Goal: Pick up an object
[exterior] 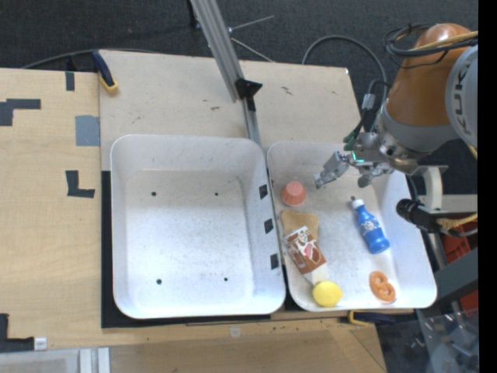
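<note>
Five small things lie in the right bin (411, 282), all below the pincer (347, 171) in the picture: a pink cup (293, 193) just to its lower left, a blue bottle (370, 225) just beneath it, a brown snack packet (304, 245) further down, then a yellow ball (327, 293) and an orange pretzel-shaped toy (381, 286) well apart from it near the bin's front rim. The pincer hangs over the upper part of this bin with its two fingers spread apart and nothing between them. I judge the step in hand to be the approach: no target is gripped yet, and the bottle or the cup look the closest candidates. The next move would call for centring over one of them, turning the fingers across its narrow side, and descending. Room is fair around the bottle, which lies clear of its neighbours. The cup sits close to the wall shared with the left bin (128, 208), so a finger could catch that rim. The ball and toy lie tight against the front edge, leaving little clearance. The left bin, far to the pincer's left, offers broad open floor on the desk (46, 231).
</note>
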`<act>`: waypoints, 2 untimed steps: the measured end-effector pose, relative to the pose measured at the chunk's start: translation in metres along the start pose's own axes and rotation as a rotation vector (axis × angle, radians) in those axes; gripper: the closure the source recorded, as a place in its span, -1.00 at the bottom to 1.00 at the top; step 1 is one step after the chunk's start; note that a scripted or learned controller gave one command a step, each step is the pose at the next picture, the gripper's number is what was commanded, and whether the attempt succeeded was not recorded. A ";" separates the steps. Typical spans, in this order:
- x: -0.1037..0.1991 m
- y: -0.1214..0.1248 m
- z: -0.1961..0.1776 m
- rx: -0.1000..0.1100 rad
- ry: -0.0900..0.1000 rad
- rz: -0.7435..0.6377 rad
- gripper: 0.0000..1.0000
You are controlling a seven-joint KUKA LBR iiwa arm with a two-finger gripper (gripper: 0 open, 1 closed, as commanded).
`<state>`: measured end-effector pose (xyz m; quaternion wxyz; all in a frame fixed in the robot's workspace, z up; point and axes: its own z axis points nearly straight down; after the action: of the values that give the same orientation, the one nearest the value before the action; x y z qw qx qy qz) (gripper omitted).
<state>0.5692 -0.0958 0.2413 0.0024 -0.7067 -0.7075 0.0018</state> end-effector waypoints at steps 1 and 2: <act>0.000 0.001 -0.003 -0.005 -0.001 -0.001 -1.00; -0.010 -0.001 0.049 0.001 -0.002 0.001 -1.00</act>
<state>0.5678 -0.1057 0.1927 0.0022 -0.7071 -0.7071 0.0028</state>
